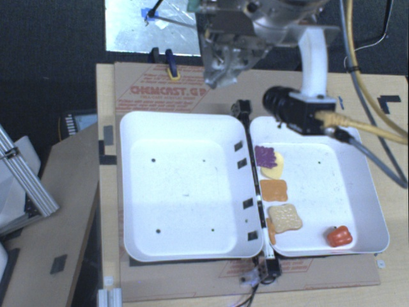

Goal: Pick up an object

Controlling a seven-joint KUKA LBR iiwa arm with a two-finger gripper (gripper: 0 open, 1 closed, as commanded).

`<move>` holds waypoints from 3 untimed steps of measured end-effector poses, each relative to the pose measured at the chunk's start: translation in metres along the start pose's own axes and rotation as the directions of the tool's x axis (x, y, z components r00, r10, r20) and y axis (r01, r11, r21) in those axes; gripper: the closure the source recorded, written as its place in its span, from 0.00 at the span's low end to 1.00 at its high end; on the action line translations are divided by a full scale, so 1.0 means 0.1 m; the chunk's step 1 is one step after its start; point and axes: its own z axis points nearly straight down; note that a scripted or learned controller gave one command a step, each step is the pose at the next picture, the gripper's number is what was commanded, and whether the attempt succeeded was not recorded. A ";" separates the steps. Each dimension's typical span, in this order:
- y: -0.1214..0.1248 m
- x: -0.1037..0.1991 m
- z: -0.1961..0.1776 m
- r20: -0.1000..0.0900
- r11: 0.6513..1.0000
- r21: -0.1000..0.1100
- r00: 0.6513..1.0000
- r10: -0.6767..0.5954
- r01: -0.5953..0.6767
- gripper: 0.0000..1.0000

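Note:
My gripper (220, 74) hangs high over the back edge of the bench, above the rear of the left bin (131, 190), with nothing seen between its fingers. In the right bin (358, 190) along its left wall lie a purple grape bunch (265, 155), a pale yellow piece (275, 166) under it, an orange square slice (274, 190) and a slice of toast (285, 218). A red pepper (339, 236) sits near the front right corner of that bin.
A black divider with clips (250, 178) runs between the two bins. A cardboard sheet (160, 88) lies under them, with a blue and yellow clamp (171, 64) at its back edge. A metal rail (25, 178) leans at the left.

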 end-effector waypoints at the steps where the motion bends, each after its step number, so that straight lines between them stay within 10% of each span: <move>1: 0.00 0.00 -0.11 -0.002 1.000 -0.002 1.000 -0.003 0.003 1.00; 2: 0.00 0.00 -0.11 -0.001 1.000 -0.001 1.000 -0.003 0.003 0.00; 3: 0.00 0.01 -0.22 -0.003 1.000 -0.004 1.000 -0.005 0.005 1.00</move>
